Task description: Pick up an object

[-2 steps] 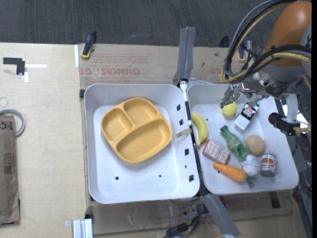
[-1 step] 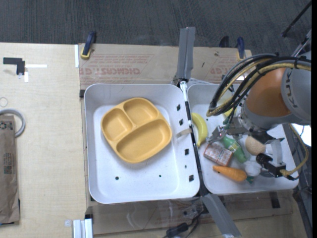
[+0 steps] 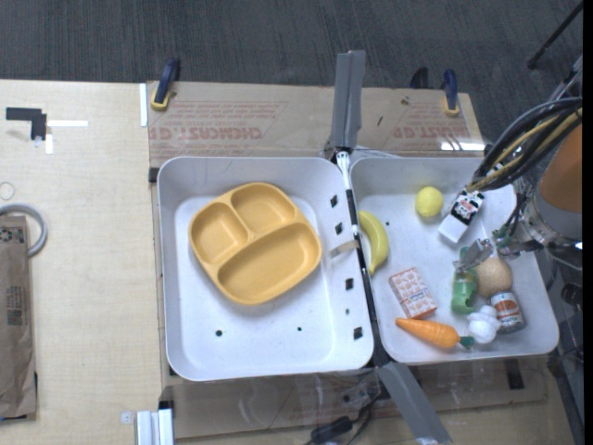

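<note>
Far left: bare desk [image 3: 74, 248] with a brown paper bag [image 3: 14, 313] at its edge. Left bin [image 3: 269, 336]: one yellow divided plate [image 3: 255, 242] lying flat, nothing else in it. Right bin [image 3: 400, 232], going across: banana [image 3: 373, 239] against the middle wall, small pink box [image 3: 412, 293], carrot [image 3: 426, 331] near the front rim, yellow lemon [image 3: 428, 201] toward the back. Next comes a tight cluster: a green item [image 3: 463, 293], a brown egg-shaped thing [image 3: 495, 274], a small red-labelled can [image 3: 507, 311] and a white lump [image 3: 482, 324]. The gripper [image 3: 475, 253] hangs low over this cluster, reaching in from the right. Open or clamped: cannot tell, since the tip is too small and cluttered to read. Progress, as judged: nothing looks lifted, every item seems to rest on the bin floor, so the pick is not yet made. Grasping and raising are left. Likeliest targets are the green item, just in front of and below the tip, and the brown egg-shaped thing, just beside it to the right. Whether either touches the gripper is unclear.
</note>
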You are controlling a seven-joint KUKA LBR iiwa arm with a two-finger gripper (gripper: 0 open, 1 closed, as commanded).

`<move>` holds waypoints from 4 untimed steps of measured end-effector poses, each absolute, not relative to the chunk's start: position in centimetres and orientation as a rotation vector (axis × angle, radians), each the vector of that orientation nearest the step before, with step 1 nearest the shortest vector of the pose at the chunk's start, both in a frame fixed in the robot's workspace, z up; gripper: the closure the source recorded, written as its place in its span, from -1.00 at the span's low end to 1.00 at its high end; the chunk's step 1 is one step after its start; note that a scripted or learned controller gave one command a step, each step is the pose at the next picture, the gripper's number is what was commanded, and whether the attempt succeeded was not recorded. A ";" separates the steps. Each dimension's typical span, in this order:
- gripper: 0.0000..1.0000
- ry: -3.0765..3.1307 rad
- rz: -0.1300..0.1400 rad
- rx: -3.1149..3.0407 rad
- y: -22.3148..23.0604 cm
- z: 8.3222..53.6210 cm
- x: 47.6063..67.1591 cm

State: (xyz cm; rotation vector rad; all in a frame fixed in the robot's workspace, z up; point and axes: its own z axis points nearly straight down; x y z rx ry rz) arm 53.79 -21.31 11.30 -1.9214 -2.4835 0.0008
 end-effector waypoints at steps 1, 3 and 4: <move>-1.00 -2.582 0.002 -1.787 -18.7 9.0 60.4; -1.00 -2.444 0.003 -1.970 -17.3 8.9 54.6; 1.00 -2.440 0.005 -1.972 -17.5 9.5 54.6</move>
